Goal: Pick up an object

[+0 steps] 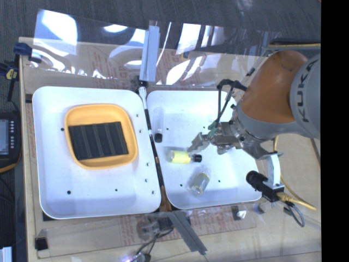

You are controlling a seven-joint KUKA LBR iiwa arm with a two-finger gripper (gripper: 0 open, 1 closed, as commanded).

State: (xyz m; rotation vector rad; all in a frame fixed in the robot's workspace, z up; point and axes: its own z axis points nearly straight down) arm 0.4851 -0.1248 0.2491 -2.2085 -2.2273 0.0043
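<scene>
In the right bin [180, 198] lie a small yellow bottle with a black cap [181, 157] and a clear plastic piece [198, 183] nearer the front. A small black object [158, 137] sits by the bin's left wall. My gripper [200, 142] hangs over the middle of the right bin, just up and to the right of the yellow bottle. I see nothing between its fingers. The left bin [49, 184] holds a yellow tray with a dark ribbed insert [99, 136].
The arm's grey and orange body [278, 94] covers the right bin's right side. A divider [151, 146] runs between the two bins. A clear shield [163, 53] stands along the back. A black device [8, 138] sits at the far left edge.
</scene>
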